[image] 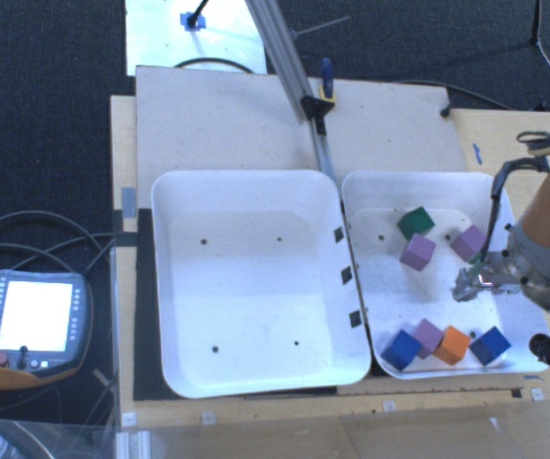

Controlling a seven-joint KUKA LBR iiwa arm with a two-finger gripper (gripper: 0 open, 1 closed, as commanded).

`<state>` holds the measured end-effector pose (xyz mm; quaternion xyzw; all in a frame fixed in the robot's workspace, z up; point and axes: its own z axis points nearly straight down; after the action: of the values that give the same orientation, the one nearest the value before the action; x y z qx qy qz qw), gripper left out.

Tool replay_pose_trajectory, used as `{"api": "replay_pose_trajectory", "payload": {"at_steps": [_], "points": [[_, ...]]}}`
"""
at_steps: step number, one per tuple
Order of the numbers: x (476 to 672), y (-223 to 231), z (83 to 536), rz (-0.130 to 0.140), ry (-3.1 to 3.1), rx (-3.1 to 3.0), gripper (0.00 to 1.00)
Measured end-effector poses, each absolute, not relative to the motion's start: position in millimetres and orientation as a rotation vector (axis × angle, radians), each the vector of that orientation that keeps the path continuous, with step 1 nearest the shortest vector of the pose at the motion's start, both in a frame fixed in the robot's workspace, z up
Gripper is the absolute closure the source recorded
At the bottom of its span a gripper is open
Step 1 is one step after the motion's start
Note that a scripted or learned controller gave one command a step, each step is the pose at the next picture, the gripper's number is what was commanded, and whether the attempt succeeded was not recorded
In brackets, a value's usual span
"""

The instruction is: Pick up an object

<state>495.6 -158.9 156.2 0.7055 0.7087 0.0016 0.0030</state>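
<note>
On the pale bench, we see the two-finger metal gripper [470, 283] low in the right shallow white bin [363, 256]; whether it grips, we cannot tell. Nearest, a small purple cube [467, 242] lies just behind it (toward the bin's far wall).

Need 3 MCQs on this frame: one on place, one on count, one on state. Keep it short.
1. Where do the cubes lie?
A. left white bin
B. right white bin
C. bare bench

2. How many blue cubes are there?
A. one
B. two
C. four

3. What stands between the gripper's fingers?
A. orange cube
B. green cube
C. nothing that the view shows

Key:
1 B: all seven cubes sit in the right white bin, among them the green cube.
2 B: one blue cube and another blue cube flank the orange cube along the near wall.
3 C: the gripper hangs over bare bin floor, apart from every cube.
</note>
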Motion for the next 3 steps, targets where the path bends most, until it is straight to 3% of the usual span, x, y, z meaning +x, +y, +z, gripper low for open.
{"api": "replay_pose_trajectory", "payload": {"at_steps": [1,2,3], "points": [[501.3,-153.5,218.4,0.007,2.223,2.208,1.00],[502.9,-153.6,234.4,0.004,2.224,2.213,1.00],[502.9,-108.9,227.9,0.004,2.232,2.211,1.00]]}}
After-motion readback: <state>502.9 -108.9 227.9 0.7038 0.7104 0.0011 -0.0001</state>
